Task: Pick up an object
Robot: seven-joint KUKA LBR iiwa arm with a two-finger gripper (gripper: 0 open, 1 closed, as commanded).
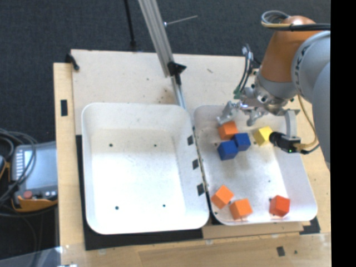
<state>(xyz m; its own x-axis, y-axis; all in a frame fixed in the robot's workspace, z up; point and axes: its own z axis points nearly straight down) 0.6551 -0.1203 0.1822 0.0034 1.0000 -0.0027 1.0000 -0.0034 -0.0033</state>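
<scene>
Hand (240, 111): low over right bin (289, 174), far end; fingers spread apart, nothing between them.
Orange block (227, 129): just below hand, touching blue blocks (233, 146).
Axis: cube-like, turned slightly askew.

You've got 2 white bins on the bench, left bin (100, 121) and right bin (295, 191). All the blocks are in the right one, 7 total. Orange: 4, i.e. one up top by the gripper (227, 129), two side by side at the front (223, 196) (241, 208), and one in the front right corner (280, 205). Blue: 2, touching each other mid-bin (227, 149) (242, 141). Yellow: 1 (261, 135). Also 1 arm (289, 54) w/ 1 gripper (243, 111).
</scene>
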